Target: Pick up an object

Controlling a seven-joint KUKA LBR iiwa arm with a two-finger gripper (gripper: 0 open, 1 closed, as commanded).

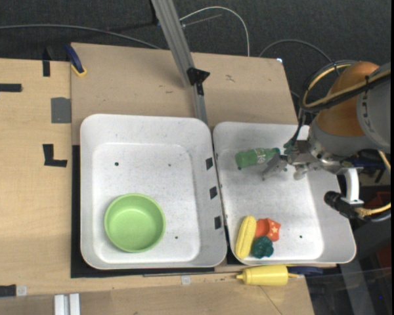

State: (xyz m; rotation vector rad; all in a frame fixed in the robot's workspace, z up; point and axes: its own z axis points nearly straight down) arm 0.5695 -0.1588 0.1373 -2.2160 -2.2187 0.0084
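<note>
claw [284,167]: at green plastic bottle [256,157], grip state cannot tell | bottle: lying at 12 o'clock in right white bin [331,241] | yellow corn cob [245,235], orange toy [269,228]: 6 o'clock | green round bowl [134,222]: left white bin [92,136], 7 o'clock

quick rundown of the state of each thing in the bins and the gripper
green bowl: upright, in the left bin, near its front left corner.
green bottle: lying on its side in the right bin, cap end toward the gripper.
gripper: at the bottle's cap end.
yellow corn-like toy, orange toy, dark green toy: clustered at the right bin's front left.
yellow bottle: lying outside the bins, on the bench.
</note>
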